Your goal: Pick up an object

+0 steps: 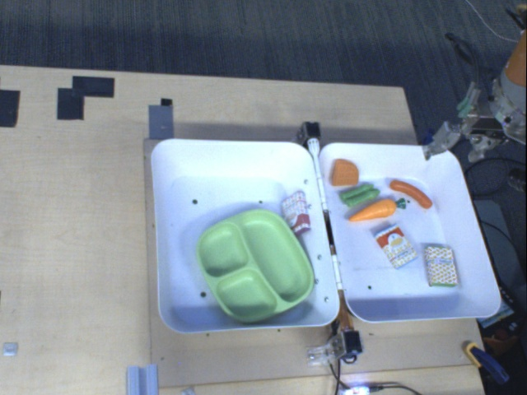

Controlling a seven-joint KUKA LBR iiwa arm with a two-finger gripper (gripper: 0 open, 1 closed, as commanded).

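Note:
My gripper (459, 141) hangs open with nothing between its fingers, just beyond the far right corner of the right bin (461, 299). That bin holds an orange chunk (345, 172), a green pea pod (358, 193), a carrot (373, 211), a red sausage (411, 193), a small red-and-white carton (396, 246) and a green patterned box (440, 265). In the left bin (173, 220) lie a green divided plate (254, 264) and a small red-and-white packet (296, 212) near the wall between the bins.
The bins sit side by side on a light wooden bench (74, 245). A black clamp (310, 131) stands at the far end of the seam between them. Cables and dark floor lie past the right bin's outer edge.

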